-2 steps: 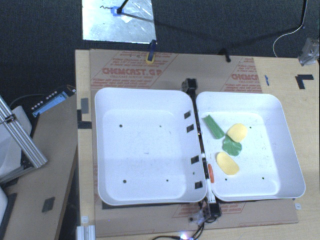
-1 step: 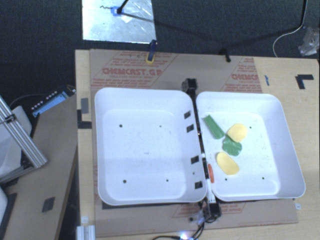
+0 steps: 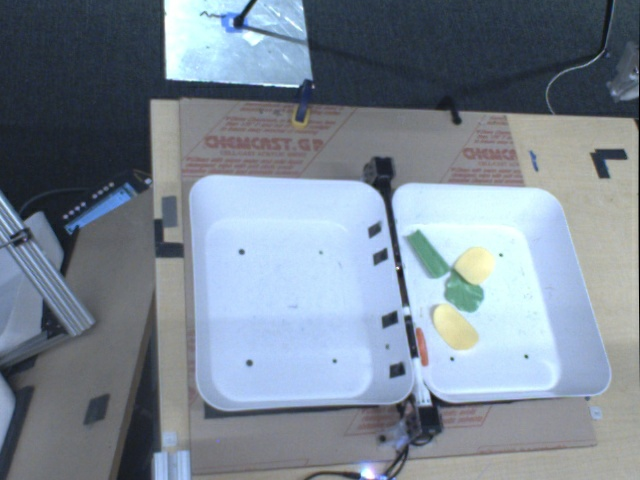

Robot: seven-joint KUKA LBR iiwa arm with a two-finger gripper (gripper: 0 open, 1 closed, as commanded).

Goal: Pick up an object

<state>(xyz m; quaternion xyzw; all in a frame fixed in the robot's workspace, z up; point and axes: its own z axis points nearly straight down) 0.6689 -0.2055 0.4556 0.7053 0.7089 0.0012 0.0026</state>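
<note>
Pickings in right bin [image 3: 560,228] — green stick [image 3: 427,253], yellow pieces [image 3: 474,265], likely light, stiff, slick, best pinched across narrow width — pincer state impossible to tell.

White bins on bench: 2, side by side; left bin [image 3: 290,293], right bin [image 3: 560,268]; loose objects, all in right bin: 5; yellow pieces: 2, upper [image 3: 474,264] and lower [image 3: 456,328]; green pieces: 2, one long bar [image 3: 428,253], one rounded lump [image 3: 464,293]; small orange-red piece: 1 [image 3: 421,344].
</note>
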